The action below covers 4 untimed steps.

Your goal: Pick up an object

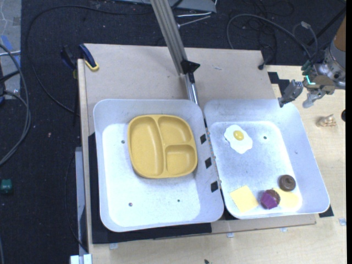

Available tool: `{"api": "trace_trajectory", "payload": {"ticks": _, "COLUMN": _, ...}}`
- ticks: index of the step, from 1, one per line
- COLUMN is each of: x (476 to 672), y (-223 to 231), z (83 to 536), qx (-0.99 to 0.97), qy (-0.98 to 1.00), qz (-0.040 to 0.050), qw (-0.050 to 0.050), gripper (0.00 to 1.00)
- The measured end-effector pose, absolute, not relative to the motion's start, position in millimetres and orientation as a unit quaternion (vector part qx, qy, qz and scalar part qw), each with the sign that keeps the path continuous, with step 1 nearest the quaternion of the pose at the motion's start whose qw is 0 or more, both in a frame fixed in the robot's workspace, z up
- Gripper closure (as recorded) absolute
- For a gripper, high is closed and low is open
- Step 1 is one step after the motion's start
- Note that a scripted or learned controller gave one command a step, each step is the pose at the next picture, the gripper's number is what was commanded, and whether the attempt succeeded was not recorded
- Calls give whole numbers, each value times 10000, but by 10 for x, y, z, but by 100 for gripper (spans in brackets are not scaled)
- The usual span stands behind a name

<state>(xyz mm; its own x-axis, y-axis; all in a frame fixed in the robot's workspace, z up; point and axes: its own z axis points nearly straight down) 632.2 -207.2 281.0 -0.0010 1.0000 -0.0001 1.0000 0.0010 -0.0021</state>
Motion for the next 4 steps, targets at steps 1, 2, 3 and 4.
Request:
{"api": "trace_trajectory", "payload": {"ticks": 1, "x": 6328, "y": -2071, "z": 2825, "qx": -7066, "qy": -7076, "qz": 0, "qw": -6, "gripper": 0}}
{"api": "trace_trajectory", "payload": {"ticks": 2, "x": 6267, "y": -2094, "z": 2374, "qx": -7073, "qy": -7069, "qz": 13, "qw": 11, "gripper": 0}}
{"api": "trace_trajectory", "payload": {"ticks": 3, "x": 6257, "y": -2059, "z": 1728, "qx": -7071, "qy": -7071, "qz": 17, "qw": 25, "gripper": 0}}
{"api": "trace_trajectory", "payload": {"ticks": 4, "x": 6220, "y": -1972, "z": 1248, "qx": -7065, "qy": -7078, "qz": 12, "qw": 18, "gripper": 0}}
